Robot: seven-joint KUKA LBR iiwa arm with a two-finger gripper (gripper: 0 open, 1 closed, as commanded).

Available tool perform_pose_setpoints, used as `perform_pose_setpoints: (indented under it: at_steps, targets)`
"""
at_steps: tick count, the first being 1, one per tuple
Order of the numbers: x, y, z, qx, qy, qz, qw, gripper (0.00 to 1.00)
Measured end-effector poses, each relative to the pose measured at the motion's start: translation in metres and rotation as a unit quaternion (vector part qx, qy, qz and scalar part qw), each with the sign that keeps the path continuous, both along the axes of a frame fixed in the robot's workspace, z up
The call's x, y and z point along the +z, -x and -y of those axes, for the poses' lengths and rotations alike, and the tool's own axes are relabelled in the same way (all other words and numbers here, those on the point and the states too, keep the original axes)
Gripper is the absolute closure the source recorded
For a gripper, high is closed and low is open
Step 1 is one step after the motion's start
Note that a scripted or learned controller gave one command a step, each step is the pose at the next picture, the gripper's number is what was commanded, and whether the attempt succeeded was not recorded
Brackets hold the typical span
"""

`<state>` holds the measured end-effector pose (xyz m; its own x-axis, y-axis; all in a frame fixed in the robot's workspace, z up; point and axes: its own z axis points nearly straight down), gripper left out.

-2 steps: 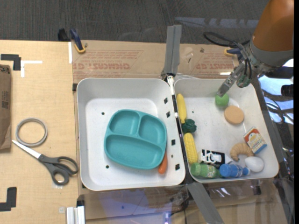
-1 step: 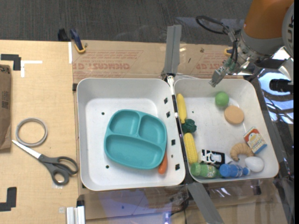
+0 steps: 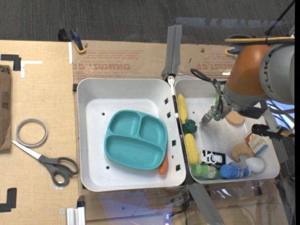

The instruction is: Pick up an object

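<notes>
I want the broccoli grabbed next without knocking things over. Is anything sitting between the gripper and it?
Nothing visible lies between them. The gripper hangs over bare floor of the right bin, with the broccoli to its left against the divider. Two corn cobs flank the broccoli closely.

Grey arm [image 3: 281, 74], rounded casing, wide orange band above wrist; black cable loops off wrist; small dark metal gripper [image 3: 212, 115].

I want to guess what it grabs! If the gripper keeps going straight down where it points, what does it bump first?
Probably the bare white floor of the right bin; the gripper points there, though depth is hard to judge.
</notes>
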<state>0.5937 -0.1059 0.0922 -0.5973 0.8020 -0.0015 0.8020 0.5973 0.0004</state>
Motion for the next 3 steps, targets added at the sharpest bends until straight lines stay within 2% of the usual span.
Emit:
perform_pose_setpoints:
  at_steps: [1,2,3]
  targets:
    - [0.0,0.0,0.002,-0.001,0.0016,0.001,1.0,0.0]
    - [-0.001,0.051,0.006,-0.068,-0.0007,-0.001,0.9977,0.0]
    - [0.0,-0.019,0.028,-0.032,0.0,0.0,0.9995,0.0]
